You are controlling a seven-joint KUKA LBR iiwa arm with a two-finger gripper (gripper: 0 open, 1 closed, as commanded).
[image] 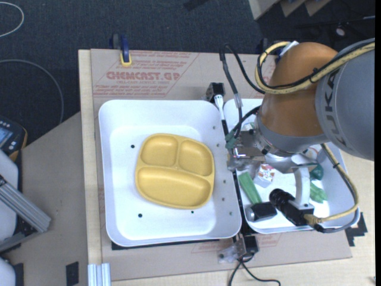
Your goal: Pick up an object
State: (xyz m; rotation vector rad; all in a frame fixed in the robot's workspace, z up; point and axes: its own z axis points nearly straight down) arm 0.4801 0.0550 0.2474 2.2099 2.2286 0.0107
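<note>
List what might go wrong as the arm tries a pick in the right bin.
1. The arm covers much of the right bin from the camera, so a pick could miss.
2. The green stick and small white item lie close together; one might be nudged away.

log | red print "CHEMCAST" stood on the brown board (pixel 143 75), well to the upper left of the gripper (pixel 264 162) | smaller red lines under it were too fine to read | grey arm (pixel 352 106) above the gripper bore dark letters, apparently "KU", partly cut off
</note>
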